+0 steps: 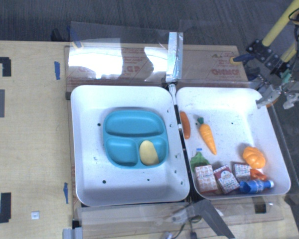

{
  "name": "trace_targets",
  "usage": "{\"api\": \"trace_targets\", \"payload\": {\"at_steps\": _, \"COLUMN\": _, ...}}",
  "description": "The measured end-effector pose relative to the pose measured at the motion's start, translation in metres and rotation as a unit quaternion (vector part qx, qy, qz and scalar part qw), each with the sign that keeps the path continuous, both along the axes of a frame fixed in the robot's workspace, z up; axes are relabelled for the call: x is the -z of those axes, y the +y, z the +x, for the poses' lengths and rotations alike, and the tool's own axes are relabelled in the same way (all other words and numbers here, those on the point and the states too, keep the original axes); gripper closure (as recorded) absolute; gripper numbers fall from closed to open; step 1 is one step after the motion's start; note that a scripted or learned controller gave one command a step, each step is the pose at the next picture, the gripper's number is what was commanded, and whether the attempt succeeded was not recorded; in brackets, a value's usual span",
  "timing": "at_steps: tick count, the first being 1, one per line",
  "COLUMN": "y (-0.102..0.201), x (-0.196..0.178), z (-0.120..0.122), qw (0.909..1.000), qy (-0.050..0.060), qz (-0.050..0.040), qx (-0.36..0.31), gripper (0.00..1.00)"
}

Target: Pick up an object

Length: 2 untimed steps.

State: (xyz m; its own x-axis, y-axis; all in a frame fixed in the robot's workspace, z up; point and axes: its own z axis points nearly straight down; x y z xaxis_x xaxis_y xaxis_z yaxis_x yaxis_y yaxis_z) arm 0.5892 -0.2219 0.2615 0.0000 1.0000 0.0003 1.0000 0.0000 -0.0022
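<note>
The gripper (275, 94) sits at the right edge of the frame, over the upper right rim of the right bin (224, 99); whether its jaws stand wide or narrow cannot be told from here, and nothing shows between them. The likeliest target, the toy carrot (207, 136), lies down and to the left of the jaws, near the bin's middle, its long axis running from upper left to lower right, green top uppermost. More toys crowd the bin's lower edge. The left bin (84, 133) holds a blue tray (134, 122) with a yellow piece (148, 152).
</note>
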Motion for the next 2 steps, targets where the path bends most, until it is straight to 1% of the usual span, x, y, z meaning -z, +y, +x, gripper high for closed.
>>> {"api": "trace_targets", "payload": {"at_steps": 1, "y": 0.038, "x": 0.149, "z": -0.034, "qw": 0.9999, "qy": 0.006, "qz": 0.0021, "qx": -0.015, "gripper": 0.00}}
{"api": "trace_targets", "payload": {"at_steps": 2, "y": 0.115, "x": 0.175, "z": -0.047, "qw": 0.9998, "qy": -0.004, "qz": -0.0009, "qx": 0.017, "gripper": 0.00}}
